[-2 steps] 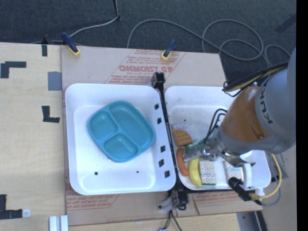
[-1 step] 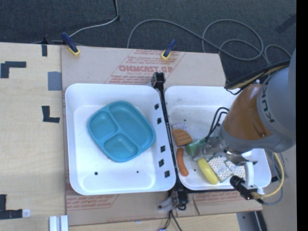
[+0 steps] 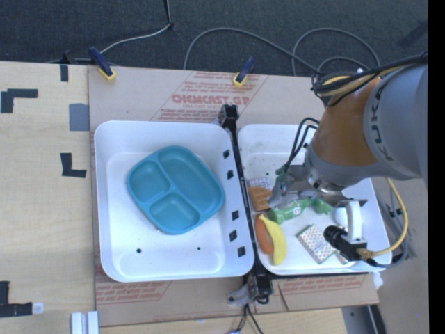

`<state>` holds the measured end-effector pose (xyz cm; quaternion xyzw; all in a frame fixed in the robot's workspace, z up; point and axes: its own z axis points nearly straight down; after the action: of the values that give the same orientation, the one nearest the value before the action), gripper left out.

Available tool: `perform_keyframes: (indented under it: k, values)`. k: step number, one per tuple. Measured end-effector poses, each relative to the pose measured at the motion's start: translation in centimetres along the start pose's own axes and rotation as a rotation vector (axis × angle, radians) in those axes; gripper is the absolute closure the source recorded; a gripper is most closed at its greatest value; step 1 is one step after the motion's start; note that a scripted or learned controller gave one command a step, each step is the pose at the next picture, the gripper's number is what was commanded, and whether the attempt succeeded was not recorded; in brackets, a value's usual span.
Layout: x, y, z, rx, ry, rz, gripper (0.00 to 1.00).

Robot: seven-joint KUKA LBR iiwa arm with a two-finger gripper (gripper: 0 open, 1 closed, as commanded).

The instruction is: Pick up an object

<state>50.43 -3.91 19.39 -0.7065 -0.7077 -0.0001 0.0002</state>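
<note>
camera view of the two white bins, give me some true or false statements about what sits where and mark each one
1. The blue three-compartment plastic tray lies in the left white bin. True.
2. The yellow banana lies in the left bin. False: it lies in the right white bin.
3. The arm's gripper is over the right bin. True.
4. The blue tray holds a green object. False: the green object lies in the right bin, below the gripper.
5. A small checkered packet lies right of the banana. True.
</note>
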Motion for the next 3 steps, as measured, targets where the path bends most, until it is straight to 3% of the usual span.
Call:
perform_keyframes:
  k: [1,2,3]
  values:
    - [0.0,0.0,0.0,0.001,0.0,0.0,0.0]
    - [-4.9,1.1,9.8,0.002,0.0,0.001,0.0]
    - [-6.5,7.0,10.8,-0.004,-0.001,0.0,0.0]
